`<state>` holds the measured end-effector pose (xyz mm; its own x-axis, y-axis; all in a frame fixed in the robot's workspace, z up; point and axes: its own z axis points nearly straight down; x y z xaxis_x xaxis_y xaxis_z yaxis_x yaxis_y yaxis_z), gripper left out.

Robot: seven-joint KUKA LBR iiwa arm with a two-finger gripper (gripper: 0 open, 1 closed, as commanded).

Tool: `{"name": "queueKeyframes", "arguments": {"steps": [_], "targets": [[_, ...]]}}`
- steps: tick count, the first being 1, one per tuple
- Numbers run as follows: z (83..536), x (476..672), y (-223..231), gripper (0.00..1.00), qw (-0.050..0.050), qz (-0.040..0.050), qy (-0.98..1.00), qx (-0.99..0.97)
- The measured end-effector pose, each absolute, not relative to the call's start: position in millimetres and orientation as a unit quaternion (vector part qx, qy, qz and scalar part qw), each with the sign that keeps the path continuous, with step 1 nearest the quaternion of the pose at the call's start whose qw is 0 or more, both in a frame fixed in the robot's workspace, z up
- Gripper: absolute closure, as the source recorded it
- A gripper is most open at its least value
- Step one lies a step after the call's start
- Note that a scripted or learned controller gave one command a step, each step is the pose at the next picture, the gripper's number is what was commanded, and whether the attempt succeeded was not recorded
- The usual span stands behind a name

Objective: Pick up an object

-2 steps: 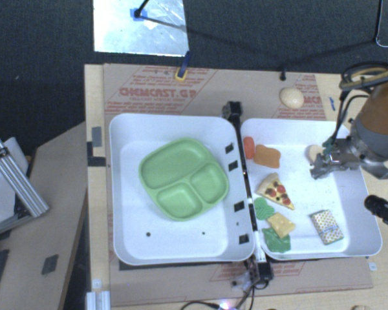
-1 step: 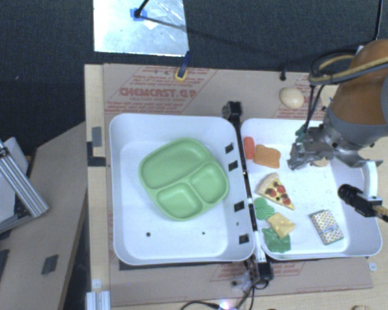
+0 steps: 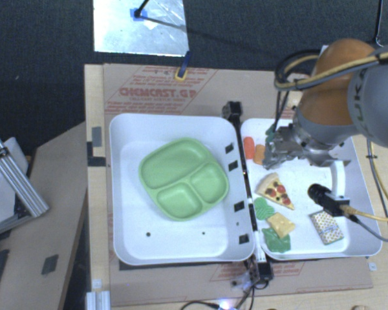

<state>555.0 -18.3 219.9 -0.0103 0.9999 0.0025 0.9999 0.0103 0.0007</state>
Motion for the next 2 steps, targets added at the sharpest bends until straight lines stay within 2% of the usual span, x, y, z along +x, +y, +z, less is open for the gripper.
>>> {"name": "queueKeyframes", "arguments": {"steps": [1, 2], "targets": [[232, 576.8, 33, 1.00, -0.001, -0.0025, -0.711, -0.703], [217, 587.3, 63, 1.00, 0.000, -0.0007, -0.710, -0.704]]}}
